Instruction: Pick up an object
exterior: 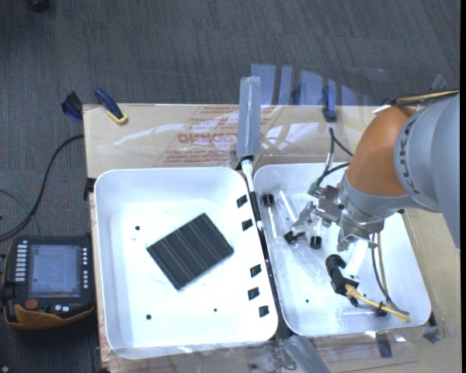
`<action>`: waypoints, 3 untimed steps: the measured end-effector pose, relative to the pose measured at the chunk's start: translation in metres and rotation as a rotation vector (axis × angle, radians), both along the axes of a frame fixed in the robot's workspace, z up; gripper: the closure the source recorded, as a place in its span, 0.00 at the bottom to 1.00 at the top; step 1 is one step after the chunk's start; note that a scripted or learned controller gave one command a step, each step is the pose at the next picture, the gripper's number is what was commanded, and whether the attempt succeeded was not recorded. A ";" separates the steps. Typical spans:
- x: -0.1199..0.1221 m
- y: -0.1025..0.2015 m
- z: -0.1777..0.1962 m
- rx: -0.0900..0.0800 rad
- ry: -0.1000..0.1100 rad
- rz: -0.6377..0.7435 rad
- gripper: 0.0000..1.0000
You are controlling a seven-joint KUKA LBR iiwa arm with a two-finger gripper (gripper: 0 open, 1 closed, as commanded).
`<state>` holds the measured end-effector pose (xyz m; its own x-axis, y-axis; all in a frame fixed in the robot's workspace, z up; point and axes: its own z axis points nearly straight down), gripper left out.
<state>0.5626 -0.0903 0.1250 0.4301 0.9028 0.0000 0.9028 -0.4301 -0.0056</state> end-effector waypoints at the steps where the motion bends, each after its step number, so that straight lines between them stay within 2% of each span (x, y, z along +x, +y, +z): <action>1: 0.017 -0.078 0.099 -0.002 -0.006 0.055 0.00; 2: 0.059 -0.017 0.026 0.000 0.001 0.133 0.00; 3: 0.053 0.003 -0.036 -0.007 -0.005 0.195 0.00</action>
<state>0.6160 -0.0872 0.0887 0.2467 0.9691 -0.0051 0.9691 -0.2467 0.0016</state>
